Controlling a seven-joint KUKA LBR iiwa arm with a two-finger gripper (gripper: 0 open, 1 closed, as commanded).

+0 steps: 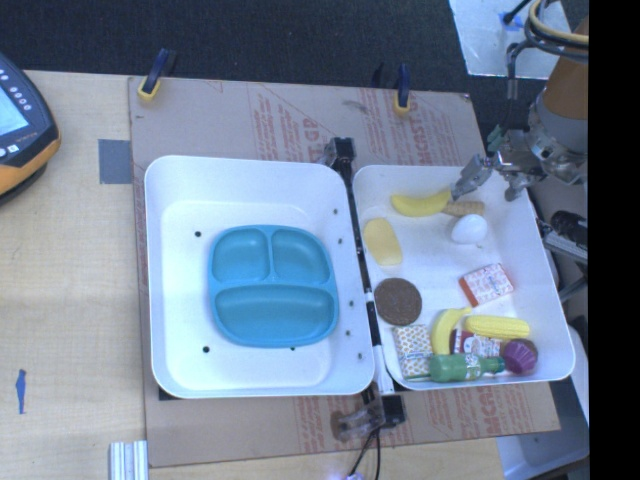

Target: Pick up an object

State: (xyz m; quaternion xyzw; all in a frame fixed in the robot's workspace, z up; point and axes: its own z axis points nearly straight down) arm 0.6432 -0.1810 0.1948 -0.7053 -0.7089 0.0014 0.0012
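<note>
The gripper (492, 175), with its fingers spread and nothing between them, hangs over the upper right corner of the right bin (553, 298), just beside the yellow banana (420, 204) and the white egg (468, 229), so the pick seems not yet done.

Pale wooden bench (70, 298) under brown cardboard sheet (270, 118), dark floor (250, 13) behind.

Two white bins (160, 268) sit on a tan surface (70, 298). The left one holds a blue divided plate (272, 285). The right holds a yellow banana (420, 204), white egg (468, 229), brown cookie (398, 300), purple grapes (519, 354) and green bottle (462, 368).
</note>
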